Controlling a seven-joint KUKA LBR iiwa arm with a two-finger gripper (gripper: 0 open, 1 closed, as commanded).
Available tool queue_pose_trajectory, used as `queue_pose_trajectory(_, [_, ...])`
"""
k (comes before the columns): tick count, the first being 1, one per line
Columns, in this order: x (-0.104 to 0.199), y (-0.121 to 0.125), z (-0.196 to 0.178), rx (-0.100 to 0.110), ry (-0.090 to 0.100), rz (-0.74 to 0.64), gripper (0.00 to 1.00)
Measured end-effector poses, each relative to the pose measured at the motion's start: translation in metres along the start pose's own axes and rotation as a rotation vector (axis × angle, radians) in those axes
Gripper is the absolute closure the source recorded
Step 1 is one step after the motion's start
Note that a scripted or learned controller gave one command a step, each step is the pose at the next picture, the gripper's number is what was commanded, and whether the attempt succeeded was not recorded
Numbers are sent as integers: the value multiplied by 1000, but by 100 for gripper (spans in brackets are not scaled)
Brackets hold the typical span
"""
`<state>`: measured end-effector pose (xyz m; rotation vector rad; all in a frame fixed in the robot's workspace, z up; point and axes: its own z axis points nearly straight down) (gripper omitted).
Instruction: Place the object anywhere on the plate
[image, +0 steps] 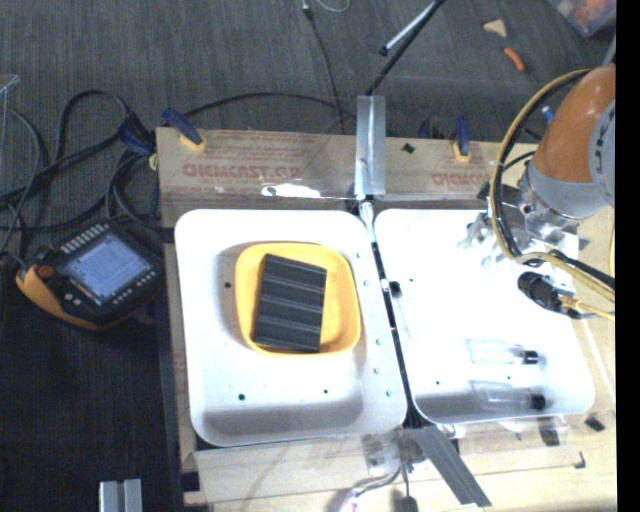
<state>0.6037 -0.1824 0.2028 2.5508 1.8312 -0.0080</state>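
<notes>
**Block on the plate; my tool off over the other bin**

My tool (500, 235) sits over the far right part of the right bin (440, 300), below the orange band of my arm (580, 130). It is too small and cluttered with cables for me to tell whether it is wide or narrow, and I see nothing held in it.

The task's thing, a dark ribbed block (290, 302), lies well to my tool's left, across the divider, in the left bin (200, 340). It rests flat on the yellow plate (345, 310), with plate rim visible all around it.

I judge the placing step to be finished or in its closing stage: the block is already where the task wants it. The next move, as I read it, calls for little more than keeping my tool away from the plate so the block is not nudged off.

Count: two white bins, one yellow plate, one dark block. In the right bin, nearer the camera than my tool, lie two clear syringe-like items (505, 353), one beyond the other. One handheld pendant (95, 275) rests far left, off the worktop (300, 165).
</notes>
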Motion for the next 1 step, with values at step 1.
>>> queue_pose_trajectory(1, [0,0,0,0,0,0,0])
